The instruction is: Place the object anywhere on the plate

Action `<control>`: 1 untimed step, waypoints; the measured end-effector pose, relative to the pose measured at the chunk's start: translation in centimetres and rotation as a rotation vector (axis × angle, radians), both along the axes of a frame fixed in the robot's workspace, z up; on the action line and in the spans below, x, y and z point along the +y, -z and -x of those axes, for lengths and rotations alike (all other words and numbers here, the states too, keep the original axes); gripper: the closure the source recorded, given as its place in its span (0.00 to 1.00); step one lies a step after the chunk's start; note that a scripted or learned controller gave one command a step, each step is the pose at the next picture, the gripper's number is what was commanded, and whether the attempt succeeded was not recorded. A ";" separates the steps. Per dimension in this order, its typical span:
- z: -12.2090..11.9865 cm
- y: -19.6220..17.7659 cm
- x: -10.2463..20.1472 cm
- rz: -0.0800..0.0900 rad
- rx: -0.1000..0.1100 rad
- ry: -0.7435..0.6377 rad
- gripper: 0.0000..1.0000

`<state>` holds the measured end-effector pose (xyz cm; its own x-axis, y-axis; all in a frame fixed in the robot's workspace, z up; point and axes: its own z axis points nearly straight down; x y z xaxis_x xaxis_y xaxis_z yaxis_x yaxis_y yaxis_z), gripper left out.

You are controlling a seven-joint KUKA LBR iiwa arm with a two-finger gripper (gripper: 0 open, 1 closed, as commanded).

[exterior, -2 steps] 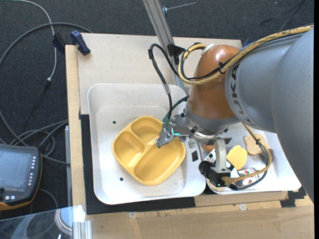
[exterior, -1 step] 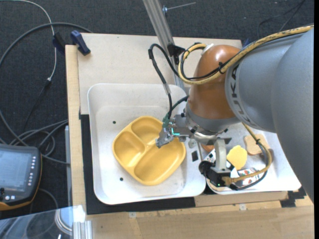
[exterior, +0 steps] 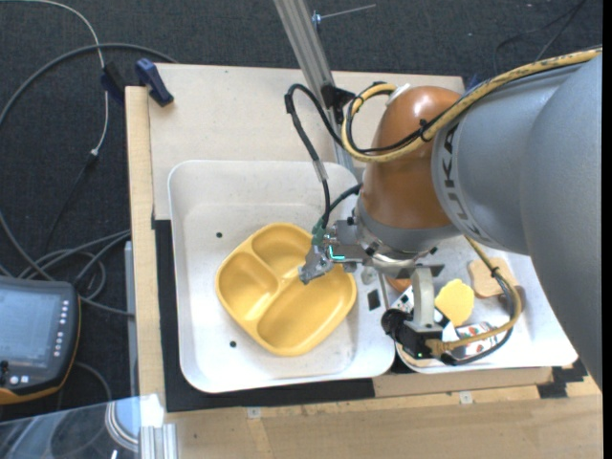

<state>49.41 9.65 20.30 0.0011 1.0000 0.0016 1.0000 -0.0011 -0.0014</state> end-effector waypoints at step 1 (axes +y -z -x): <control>0.0 0.0 0.0 0.000 0.000 0.000 0.00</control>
<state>49.41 9.65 20.30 0.0011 1.0000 0.0017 1.0000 -0.0011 -0.0014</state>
